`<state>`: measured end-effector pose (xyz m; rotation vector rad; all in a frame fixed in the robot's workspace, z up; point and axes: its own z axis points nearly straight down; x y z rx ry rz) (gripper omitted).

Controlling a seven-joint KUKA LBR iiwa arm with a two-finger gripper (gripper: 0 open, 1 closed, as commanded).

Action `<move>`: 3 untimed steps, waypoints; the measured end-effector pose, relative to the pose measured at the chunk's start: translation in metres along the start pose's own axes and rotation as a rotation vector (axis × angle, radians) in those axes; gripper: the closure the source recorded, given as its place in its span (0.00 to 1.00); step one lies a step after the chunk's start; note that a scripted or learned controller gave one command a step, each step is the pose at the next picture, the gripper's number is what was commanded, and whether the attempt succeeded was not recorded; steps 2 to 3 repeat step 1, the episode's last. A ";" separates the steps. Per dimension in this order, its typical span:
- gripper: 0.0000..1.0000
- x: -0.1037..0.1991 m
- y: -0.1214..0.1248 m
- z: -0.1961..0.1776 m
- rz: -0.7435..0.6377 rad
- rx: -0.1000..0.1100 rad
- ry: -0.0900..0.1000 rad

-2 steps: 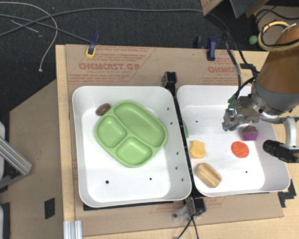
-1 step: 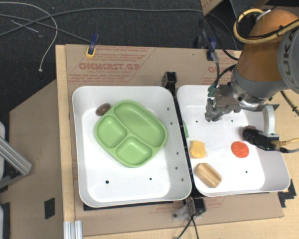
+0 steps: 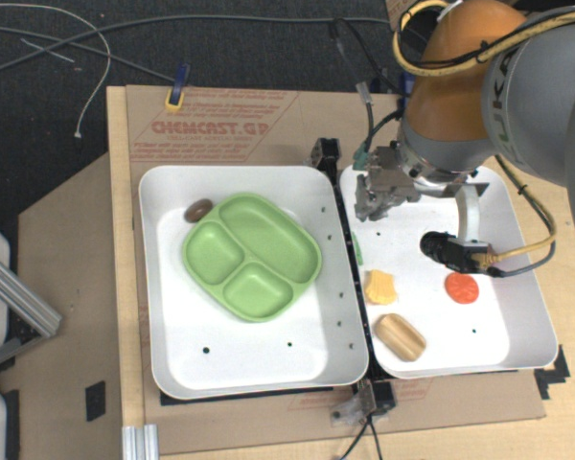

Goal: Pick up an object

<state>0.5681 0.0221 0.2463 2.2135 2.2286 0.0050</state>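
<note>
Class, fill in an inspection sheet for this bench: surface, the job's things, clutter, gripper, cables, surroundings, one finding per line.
Surface: two shallow white bins, left bin and right bin, on a brown cardboard sheet.
Job's things: right bin holds a yellow foam chunk, a tan bread-like roll and a red round disc; left bin holds a green sectioned plastic plate and a small brown oval piece.
Clutter: blue clip on the cardboard.
Gripper: two-finger gripper above the right bin, nothing seen between its fingers.
Cables: yellow cable on the arm; grey wires on the floor.
Surroundings: dark carpet.
</note>
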 end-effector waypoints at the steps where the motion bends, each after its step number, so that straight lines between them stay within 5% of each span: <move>1: 1.00 0.055 0.027 0.012 0.000 0.001 0.000; 3: 1.00 0.055 0.027 0.012 0.000 0.001 0.000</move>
